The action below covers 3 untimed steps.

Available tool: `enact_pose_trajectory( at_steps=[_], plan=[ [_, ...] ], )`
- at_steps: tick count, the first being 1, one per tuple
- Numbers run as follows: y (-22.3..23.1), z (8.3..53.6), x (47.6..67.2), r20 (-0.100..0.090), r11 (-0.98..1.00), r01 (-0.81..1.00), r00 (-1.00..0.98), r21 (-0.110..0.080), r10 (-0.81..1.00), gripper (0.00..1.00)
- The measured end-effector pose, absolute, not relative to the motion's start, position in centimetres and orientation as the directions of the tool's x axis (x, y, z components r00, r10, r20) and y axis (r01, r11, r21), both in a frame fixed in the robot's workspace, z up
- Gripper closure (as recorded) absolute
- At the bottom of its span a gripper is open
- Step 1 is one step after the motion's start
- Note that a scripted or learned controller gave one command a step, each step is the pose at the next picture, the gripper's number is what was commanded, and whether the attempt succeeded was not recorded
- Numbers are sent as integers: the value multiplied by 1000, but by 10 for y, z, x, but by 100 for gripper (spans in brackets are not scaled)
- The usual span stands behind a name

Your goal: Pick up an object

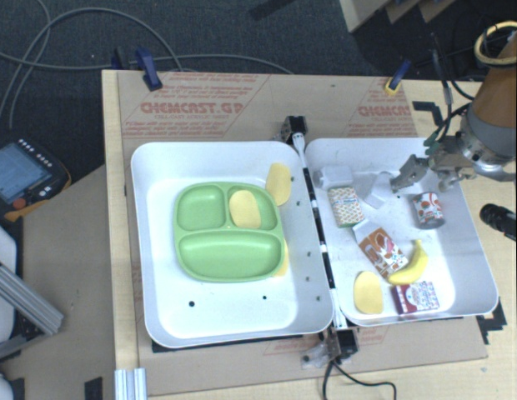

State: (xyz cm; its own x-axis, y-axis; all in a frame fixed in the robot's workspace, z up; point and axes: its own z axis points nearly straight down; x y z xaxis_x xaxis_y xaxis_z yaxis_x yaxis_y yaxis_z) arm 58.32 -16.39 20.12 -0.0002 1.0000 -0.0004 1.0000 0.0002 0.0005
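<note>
My gripper [425,180] hangs over the back right of the right bin [479,261], its fingers spread open with nothing between them. Just in front of it a small red and white can [429,209] lies on the bin floor. Further toward the front lie a green-patterned packet [348,206], a brown snack packet [381,250], a banana [411,265], a yellow oval piece [368,292] and a red and white packet [417,297]. Clear plastic wrap [358,182] sits at the back, left of the gripper.
The left bin [158,302] holds a green divided plate [229,244] with a yellow oval [244,208] in its upper right compartment. Another yellow oval [278,183] leans beside the plate. A ridge [318,232] separates the bins. Blue clamps [148,67] grip the board's back edge.
</note>
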Motion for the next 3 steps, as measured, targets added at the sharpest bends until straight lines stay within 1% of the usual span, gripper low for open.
enact_pose_trajectory(
  at_steps=[1, 2, 3],
  plan=[
    [-133, 153, 556, 1, 1, 1000, -1, -1, 1000, 0],
    [-117, 94, 536, 1, -1, 1000, 1, -2, 1000, 0],
    [-117, 104, 536, 0, -2, 1000, 2, 1, 1000, 100]
  ],
)
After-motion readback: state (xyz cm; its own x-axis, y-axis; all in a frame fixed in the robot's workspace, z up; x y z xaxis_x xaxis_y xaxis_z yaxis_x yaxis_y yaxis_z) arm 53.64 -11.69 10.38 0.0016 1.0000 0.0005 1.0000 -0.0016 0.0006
